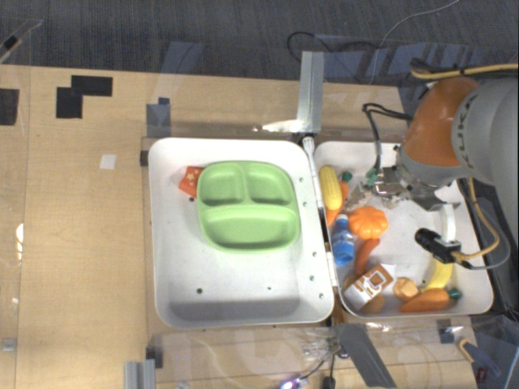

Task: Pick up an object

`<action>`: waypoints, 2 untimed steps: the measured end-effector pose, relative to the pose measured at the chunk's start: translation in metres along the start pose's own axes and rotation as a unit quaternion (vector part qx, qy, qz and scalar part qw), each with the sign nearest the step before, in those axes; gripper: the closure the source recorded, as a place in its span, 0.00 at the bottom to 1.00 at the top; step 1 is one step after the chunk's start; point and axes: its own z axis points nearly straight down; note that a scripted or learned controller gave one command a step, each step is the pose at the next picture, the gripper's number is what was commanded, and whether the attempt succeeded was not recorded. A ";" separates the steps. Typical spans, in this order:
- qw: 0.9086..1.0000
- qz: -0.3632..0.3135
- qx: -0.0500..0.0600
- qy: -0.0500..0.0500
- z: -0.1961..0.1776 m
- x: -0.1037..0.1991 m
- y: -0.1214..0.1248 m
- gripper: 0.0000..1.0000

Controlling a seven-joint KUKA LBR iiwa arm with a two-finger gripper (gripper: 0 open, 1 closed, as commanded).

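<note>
Orange round plastic pumpkin [369, 222] lies near the right white bin's [474, 298] left wall, just below the end effector [381, 186]; whether that is spread or pressed together, I cannot tell.

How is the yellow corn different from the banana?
The corn lies straight along the right bin's left wall, near the top; the banana curves and sits near the bottom right corner. The corn looks bumpy and longer; the banana looks smooth with a dark tip. Both are yellow and lie in the same bin.
</note>
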 end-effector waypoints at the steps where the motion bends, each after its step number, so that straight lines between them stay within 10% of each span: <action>1: 1.000 0.000 -0.004 0.001 -0.013 0.001 0.003 1.00; 2: 0.998 0.059 0.002 0.000 -0.097 0.057 0.033 1.00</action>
